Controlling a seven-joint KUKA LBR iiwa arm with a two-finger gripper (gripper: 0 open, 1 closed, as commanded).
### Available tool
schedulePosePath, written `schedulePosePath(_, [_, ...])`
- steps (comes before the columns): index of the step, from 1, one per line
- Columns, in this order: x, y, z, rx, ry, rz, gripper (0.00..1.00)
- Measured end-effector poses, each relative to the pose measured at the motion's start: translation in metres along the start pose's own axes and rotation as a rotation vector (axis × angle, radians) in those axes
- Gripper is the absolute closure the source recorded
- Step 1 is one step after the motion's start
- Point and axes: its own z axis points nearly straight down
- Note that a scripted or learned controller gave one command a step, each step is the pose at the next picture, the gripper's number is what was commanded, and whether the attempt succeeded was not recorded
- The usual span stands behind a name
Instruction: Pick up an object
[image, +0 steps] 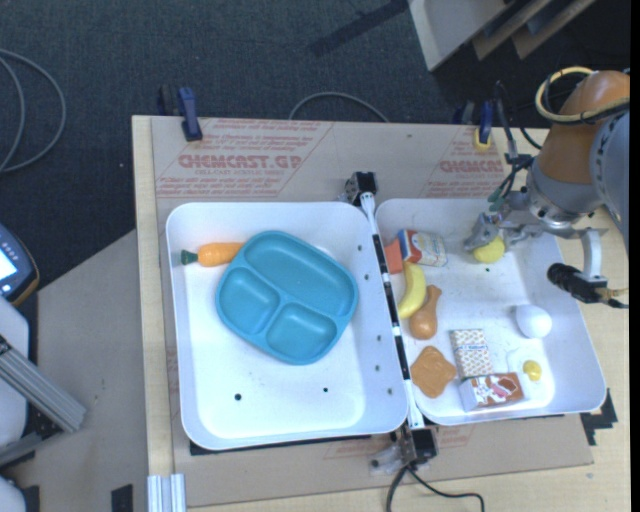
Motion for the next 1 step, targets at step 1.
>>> schedulePosePath(1, [0.1039,0.0159,-0.0095,-0.004,0.002,-0.005,1.00])
